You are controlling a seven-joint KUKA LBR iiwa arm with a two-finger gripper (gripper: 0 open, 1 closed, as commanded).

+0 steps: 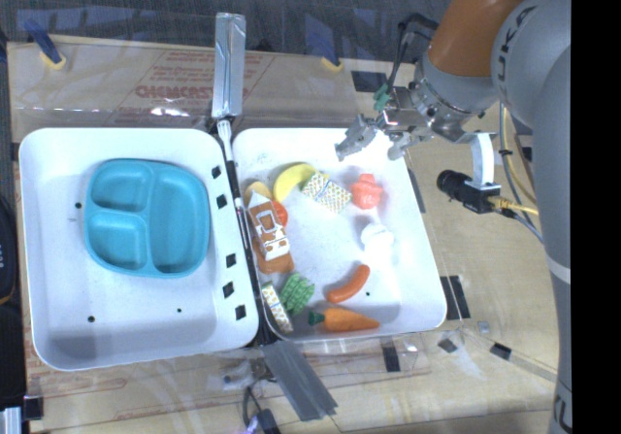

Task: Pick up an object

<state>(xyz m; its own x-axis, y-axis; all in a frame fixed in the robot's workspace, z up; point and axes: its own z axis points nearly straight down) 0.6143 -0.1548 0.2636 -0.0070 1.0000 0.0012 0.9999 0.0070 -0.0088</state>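
Observation:
My gripper (375,142) hangs over the far rim of the right bin (427,272), fingers spread open with nothing between them. Just below it in that bin lie a red-orange toy fruit (366,191), a checkered block (326,192) and a yellow banana (291,178). Further toward the front are a small white piece (376,238), a red sausage (347,283) and a carrot (347,321). Along the bin's left wall sit an orange-brown carton (269,233), a green vegetable (297,292) and a striped item (275,306).
The left bin (58,325) holds a blue divided plate (148,217). A grey metal bar (228,63) rises at the back between the two bins. The arm's orange band (475,24) looms over the right bin's far right corner.

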